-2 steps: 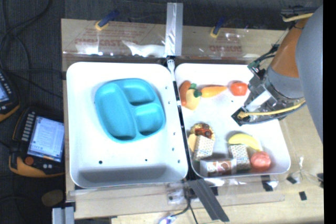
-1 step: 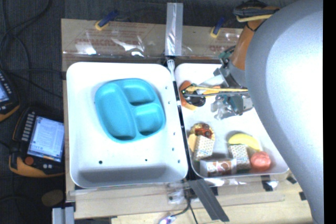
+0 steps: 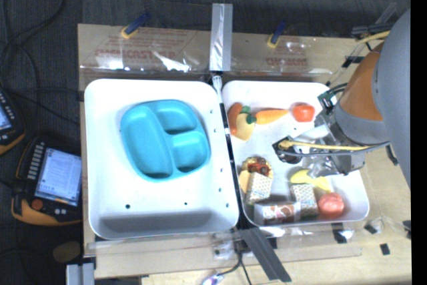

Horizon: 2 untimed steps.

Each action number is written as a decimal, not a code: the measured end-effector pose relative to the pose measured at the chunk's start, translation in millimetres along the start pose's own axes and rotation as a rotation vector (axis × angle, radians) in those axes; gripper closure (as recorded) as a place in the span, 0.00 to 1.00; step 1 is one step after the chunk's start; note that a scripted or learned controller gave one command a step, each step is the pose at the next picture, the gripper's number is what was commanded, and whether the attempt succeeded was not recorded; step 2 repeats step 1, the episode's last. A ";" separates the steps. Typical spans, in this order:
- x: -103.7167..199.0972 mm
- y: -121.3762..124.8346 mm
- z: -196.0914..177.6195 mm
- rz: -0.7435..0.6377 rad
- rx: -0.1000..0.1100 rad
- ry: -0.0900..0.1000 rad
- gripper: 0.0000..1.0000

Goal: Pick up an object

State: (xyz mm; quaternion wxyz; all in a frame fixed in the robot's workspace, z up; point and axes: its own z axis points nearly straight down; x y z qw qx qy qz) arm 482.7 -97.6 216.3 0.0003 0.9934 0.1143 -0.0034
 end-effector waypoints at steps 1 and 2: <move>9.8 -39.1 18.5 0.023 0.001 0.001 1.00; 9.8 -39.1 18.5 0.023 0.001 0.001 1.00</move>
